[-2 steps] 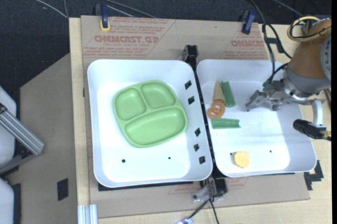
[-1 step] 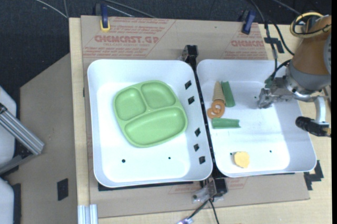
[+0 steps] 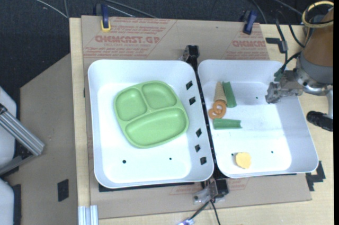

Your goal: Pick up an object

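Yellow piece (image 3: 242,160) in right bin (image 3: 296,144), "CHEMCAST GP" printed on board (image 3: 127,38), end effector (image 3: 275,92) grip state unclear

The gripper (image 3: 276,92) hangs over the right bin (image 3: 296,139); a green divided plate (image 3: 151,114) fills the left bin (image 3: 106,113).

One fixed camera looks down aslant on both white bins (image 3: 100,113).
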Motion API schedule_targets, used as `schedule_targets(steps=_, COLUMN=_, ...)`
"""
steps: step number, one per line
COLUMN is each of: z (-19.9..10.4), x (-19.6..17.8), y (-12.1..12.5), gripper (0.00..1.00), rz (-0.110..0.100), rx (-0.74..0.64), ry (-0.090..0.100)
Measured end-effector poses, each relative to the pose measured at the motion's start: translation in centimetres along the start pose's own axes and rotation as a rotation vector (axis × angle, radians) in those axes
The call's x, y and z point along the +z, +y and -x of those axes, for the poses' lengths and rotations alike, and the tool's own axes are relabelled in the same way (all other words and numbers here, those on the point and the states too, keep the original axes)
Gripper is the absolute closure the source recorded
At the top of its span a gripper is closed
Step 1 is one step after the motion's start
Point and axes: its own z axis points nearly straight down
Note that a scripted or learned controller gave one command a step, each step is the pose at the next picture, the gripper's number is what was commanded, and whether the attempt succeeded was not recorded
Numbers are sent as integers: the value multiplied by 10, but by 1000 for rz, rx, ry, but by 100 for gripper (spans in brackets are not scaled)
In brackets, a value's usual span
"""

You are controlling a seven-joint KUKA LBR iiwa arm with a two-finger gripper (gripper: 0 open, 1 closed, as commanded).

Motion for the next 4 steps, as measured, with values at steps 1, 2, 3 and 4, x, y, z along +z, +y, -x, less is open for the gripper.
schedule_targets(steps=1, z=9, x=-56, y=-4, gripper=100, rz=3, rx=1, ry=-2)
schedule_targets(steps=2, z=9, x=-72, y=-3, gripper=100, rz=0, rx=0, ry=0)
schedule_targets(steps=3, z=-42, x=-85, y=-12, gripper=100, rz=-5, rx=-5, ry=4)
schedule_targets(steps=4, z=-102, x=-80, y=-19, gripper=100, rz=-7, rx=-6, ry=5)
